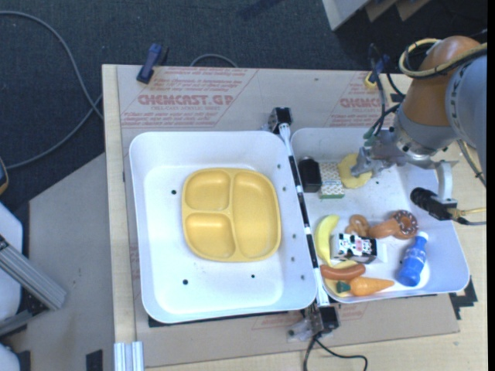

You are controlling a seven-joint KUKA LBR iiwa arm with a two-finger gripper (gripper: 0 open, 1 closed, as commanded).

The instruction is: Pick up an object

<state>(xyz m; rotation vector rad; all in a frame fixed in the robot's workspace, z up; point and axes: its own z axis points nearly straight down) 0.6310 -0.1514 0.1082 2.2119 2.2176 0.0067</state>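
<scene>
A bench topped with brown board [232,99] stands on dark grey carpet [62,22], with a black cable [54,33] looping across the floor at left and a blue clip [150,62] lying at the board's upper left corner. Red print on the board reads "CHEMCAST GP", once above the left bin and again, partly covered, near the arm. Two shallow white bins sit side by side: the left bin [155,207] holds a yellow divided plate [230,214], while the right bin [456,273] holds a crowd of small toys. The grey arm [441,91] with its orange band reaches in from the right, and its gripper [370,154] is down in the right bin's upper part, just above a pale yellow object [354,171] that lies touching or nearly touching it; whether the fingers are apart or together cannot be told from here. Just left of that object lie a green-edged sponge [332,181] and a black block [310,174]. Lower in the bin, well apart from the gripper, are a banana [326,236], a black-and-white cow-patterned carton [354,247], a brown pretzel-like toy [387,226], a blue bottle [413,260], a sausage [342,270] and a carrot [370,286].
</scene>
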